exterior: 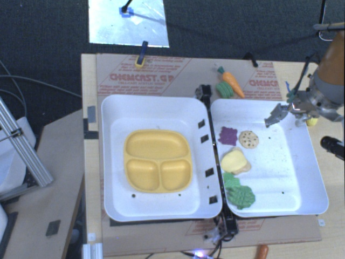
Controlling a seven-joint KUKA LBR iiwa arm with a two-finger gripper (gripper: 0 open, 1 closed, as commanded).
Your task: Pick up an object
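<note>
Hand hovers above right bin.

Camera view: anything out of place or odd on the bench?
Yes. A toy carrot lies on the cardboard behind the right bin, outside both bins, with a green piece beside it. The other toy foods sit inside the right bin. The yellow tray sits squarely in the left bin.

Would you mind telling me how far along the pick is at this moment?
Nothing looks picked yet. The gripper hovers over the right bin, apart from the cookie, purple piece, yellow piece and green piece. Descending, grasping and lifting remain.
</note>
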